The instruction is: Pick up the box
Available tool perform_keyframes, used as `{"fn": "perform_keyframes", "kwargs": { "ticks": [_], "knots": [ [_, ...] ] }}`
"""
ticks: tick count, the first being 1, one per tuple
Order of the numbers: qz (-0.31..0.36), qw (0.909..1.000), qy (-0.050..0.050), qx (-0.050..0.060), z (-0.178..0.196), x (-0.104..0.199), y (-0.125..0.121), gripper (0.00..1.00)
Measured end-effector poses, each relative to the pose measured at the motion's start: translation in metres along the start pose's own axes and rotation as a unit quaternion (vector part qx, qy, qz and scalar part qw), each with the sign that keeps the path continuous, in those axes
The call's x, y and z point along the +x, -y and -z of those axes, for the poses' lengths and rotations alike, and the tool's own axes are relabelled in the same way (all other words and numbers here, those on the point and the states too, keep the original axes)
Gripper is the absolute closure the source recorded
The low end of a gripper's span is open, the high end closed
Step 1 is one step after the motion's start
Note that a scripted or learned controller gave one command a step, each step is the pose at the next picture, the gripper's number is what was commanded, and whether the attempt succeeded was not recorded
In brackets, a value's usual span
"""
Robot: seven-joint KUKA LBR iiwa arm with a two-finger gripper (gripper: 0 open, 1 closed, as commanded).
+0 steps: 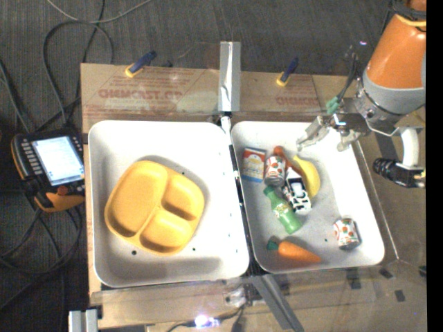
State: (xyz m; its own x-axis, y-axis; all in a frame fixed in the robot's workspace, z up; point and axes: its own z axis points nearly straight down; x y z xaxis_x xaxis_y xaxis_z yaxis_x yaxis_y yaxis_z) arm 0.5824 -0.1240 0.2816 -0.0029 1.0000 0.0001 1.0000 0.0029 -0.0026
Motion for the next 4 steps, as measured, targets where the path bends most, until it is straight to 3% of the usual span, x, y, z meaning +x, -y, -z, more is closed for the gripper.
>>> {"fn": "perform_keyframes", "kwargs": {
  "ticks": [1, 2, 3, 4],
  "knots": [
    [-0.042, 0.9991, 0.000, 0.001, -0.088, 0.047, -0.017, 0.00],
    [-0.112, 0.9937, 0.000, 0.000, -0.099, 0.072, -0.057, 0.00],
    [-0.110, 0.9938, 0.000, -0.011, -0.182, 0.021, -0.044, 0.00],
    [-0.110, 0.9939, 0.000, -0.013, -0.171, 0.022, -0.046, 1.00]
  ]
}}
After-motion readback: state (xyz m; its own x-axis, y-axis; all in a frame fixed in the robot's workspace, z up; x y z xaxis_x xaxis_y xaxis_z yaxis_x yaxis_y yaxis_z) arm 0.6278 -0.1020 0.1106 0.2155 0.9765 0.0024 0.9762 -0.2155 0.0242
